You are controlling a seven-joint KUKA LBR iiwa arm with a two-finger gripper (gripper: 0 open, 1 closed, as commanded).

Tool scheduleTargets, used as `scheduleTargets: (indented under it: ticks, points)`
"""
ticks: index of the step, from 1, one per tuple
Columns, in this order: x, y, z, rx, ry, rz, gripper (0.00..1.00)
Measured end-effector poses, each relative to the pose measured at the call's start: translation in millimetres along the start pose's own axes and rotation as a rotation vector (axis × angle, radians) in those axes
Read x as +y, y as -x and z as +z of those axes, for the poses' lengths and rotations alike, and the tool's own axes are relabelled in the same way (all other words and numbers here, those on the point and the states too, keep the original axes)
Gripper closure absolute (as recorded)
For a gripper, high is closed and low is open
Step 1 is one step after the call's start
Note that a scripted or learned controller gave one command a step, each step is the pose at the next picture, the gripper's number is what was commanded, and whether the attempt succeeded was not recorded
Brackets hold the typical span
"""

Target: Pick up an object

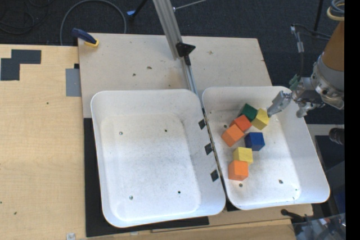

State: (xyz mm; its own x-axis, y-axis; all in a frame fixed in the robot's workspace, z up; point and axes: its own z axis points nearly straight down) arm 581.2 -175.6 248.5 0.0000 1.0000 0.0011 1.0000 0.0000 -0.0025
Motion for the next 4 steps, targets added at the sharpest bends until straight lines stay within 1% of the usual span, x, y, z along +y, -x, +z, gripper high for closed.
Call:
scheduleTargets:
  ticks: [1, 2, 3, 4]
  points:
    - [-29.1, 32.7, -61.9, -0.004, 0.006, 0.003, 0.0]
    - [-33.1, 10.8, 95.0, 0.003, -0.008, 0.0, 0.0]
    - [11.4, -3.5, 137.6, -0.002, 0.002, 0.001, 0.0]
    - [66.0, -32.7, 156.1, 0.001, -0.051, 0.01, 0.0]
